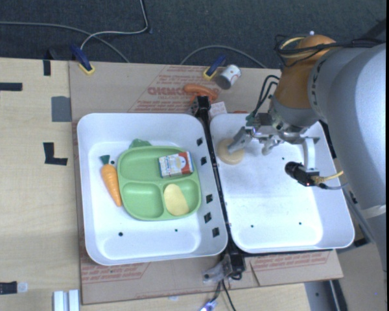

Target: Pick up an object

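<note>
In the right bin point(282, 229), near its upper left corner, lies a tan round object point(230, 156). My gripper point(251, 146) hangs just above and to the right of it, fingers spread open. The left fingertip point(237, 144) overlaps the tan object's upper edge, and the right fingertip point(267, 148) is over bare bin floor. Nothing sits between the fingers. The left bin point(146, 241) holds a green divided plate point(142, 167) bearing a small box point(175, 164) and a yellow oval piece point(176, 200). A toy carrot point(111, 183) lies left of the plate.
The arm's grey body point(356, 115) covers the right bin's right side, with a black connector point(299, 172) and a yellow cable below the wrist. Behind the bins, on the cardboard, lie an orange sausage-shaped item point(201, 90) and a small grey cylinder point(228, 76).
</note>
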Controlling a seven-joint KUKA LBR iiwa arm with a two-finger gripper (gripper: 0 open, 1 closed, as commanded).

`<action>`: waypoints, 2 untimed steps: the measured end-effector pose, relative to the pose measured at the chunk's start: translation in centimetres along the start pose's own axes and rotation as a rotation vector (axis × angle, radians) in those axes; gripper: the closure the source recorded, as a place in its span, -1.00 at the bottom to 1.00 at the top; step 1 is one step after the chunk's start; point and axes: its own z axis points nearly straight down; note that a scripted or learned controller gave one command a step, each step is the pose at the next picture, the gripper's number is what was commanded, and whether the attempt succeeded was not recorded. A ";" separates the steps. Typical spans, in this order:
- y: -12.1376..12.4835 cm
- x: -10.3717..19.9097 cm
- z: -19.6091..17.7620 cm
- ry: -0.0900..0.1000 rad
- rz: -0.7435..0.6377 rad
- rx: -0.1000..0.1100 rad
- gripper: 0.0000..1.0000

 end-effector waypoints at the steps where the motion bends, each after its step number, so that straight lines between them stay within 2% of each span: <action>1: 0.2 0.6 3.8 0.000 -0.001 -0.004 -1.00; 2: 3.2 -0.3 3.8 0.001 -0.002 -0.005 -1.00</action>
